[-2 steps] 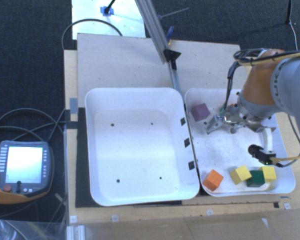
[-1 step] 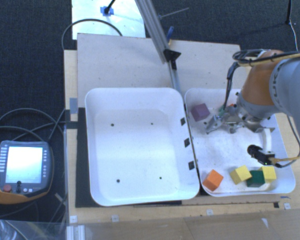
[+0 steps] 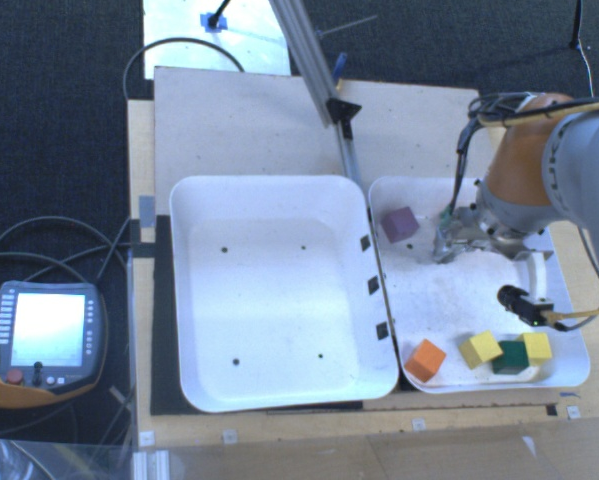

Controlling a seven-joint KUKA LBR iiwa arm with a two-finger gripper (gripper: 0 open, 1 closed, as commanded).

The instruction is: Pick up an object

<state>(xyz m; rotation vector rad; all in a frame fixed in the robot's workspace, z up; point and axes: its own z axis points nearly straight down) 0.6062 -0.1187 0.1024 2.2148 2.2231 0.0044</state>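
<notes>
In the right bin (image 3: 449, 383) lie a purple cube (image 3: 399, 224) near the back left, an orange cube (image 3: 426, 359) at the front left, and two yellow blocks (image 3: 480, 349) (image 3: 537, 346) with a green block (image 3: 511, 357) between them at the front. My gripper (image 3: 447, 244) hangs low over the middle of this bin, just right of the purple cube and apart from it. I see nothing held between its fingers.
The left bin (image 3: 194, 208) sits beside the right one. A slanted metal pole (image 3: 314, 53) crosses the back of the bench. A teach pendant (image 3: 41, 343) lies on the floor at the left, with cables around it.
</notes>
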